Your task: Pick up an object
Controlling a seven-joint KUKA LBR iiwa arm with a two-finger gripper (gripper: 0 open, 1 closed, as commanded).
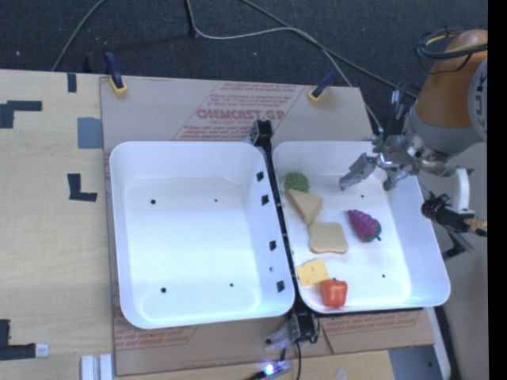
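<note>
We see the gripper (371,173) spread and carrying nothing, hovering over the far right part of the right bin (420,236); we judge this the approach, before any grasp. Nearest it lies the purple grape bunch (364,225), just nearer and apart from the rest, so the next move calls for dropping straight onto it. To the left sit a green piece (296,182), two bread slices (315,222), a yellow cheese wedge (312,272) and a red pepper (334,292). The left bin (127,212) holds nothing we can pick.
</note>
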